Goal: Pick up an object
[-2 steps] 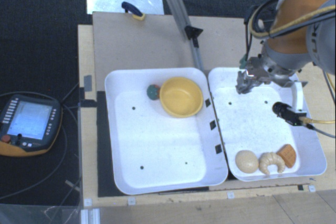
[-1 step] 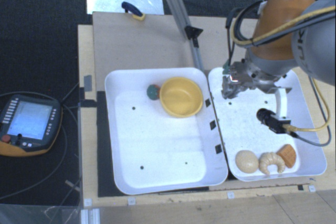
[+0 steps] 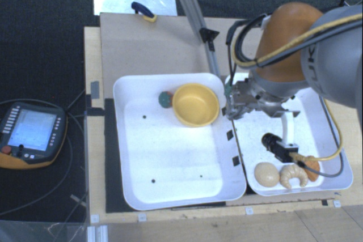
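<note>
Two white bins are sitting side by side on the table as the arm's jaws [image 3: 233, 106] are hanging over the divide between them, their spread impossible to tell. Nearest is a yellow bowl [image 3: 195, 104], lying just to the camera's left in the left bin [image 3: 170, 178], touching a small green ball [image 3: 165, 100]; a croissant [image 3: 294, 174] is resting well apart.

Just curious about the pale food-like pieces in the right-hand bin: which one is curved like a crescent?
The croissant, tan and bent into a crescent with ridges. It lies right of the smooth, round cream-coloured egg, at the near end of the right bin.
</note>
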Controlling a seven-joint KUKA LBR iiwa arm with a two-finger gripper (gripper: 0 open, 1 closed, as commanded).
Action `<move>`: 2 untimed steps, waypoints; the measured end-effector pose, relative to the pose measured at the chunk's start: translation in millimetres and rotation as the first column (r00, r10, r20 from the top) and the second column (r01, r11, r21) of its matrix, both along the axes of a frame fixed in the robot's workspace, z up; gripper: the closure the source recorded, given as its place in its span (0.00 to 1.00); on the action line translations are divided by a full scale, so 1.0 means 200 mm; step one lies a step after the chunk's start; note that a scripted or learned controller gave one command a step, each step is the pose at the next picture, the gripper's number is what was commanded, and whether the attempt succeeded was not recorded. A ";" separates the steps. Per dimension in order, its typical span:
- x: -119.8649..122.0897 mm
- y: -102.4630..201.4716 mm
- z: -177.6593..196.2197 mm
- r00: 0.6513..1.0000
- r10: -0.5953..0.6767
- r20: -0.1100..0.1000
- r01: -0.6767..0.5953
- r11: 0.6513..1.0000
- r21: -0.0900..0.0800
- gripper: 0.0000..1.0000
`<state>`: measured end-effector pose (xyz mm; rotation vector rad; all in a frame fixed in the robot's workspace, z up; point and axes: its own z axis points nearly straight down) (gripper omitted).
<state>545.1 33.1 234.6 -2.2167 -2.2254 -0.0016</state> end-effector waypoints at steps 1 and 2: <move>-0.08 0.26 0.01 1.000 0.001 0.000 -0.001 1.000 0.000 1.00; -0.07 0.25 0.01 1.000 -0.004 0.000 0.004 1.000 -0.001 0.00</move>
